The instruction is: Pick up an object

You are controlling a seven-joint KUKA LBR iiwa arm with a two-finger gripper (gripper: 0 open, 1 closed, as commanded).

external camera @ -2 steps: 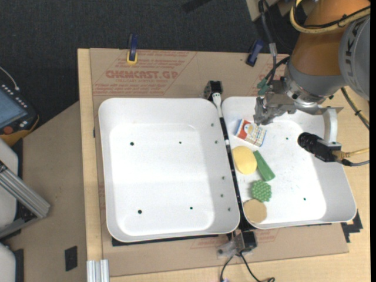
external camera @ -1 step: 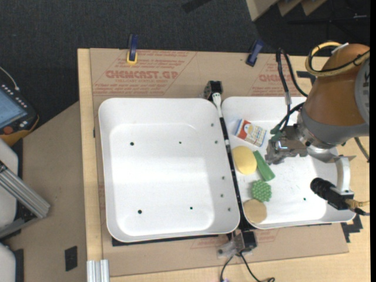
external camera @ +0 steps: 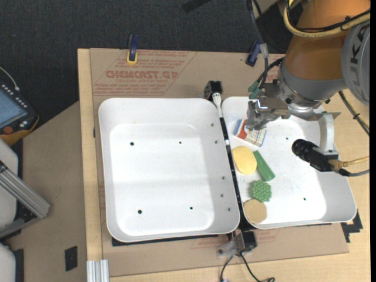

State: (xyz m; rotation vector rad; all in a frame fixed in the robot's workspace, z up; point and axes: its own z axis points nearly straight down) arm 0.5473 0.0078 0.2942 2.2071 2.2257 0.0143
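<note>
My gripper [external camera: 256, 122] hangs low over the upper left part of the right bin [external camera: 329, 207]. Its tip is right above a small white and red packet [external camera: 251, 135] lying by the bin's left wall. Just below that lie a yellow rounded object [external camera: 244, 160], a green stick [external camera: 264, 166], a green knobbly ball [external camera: 261, 190] and a tan disc [external camera: 255, 210], all along the left side of the right bin. Nothing shows between the fingers.
The left bin [external camera: 111, 157] sits beside the right one on a cardboard sheet [external camera: 147, 69]. A black cylinder with a cable [external camera: 310, 153] on the arm hangs over the right bin's middle. Clamps hold the cardboard at the back edge.
</note>
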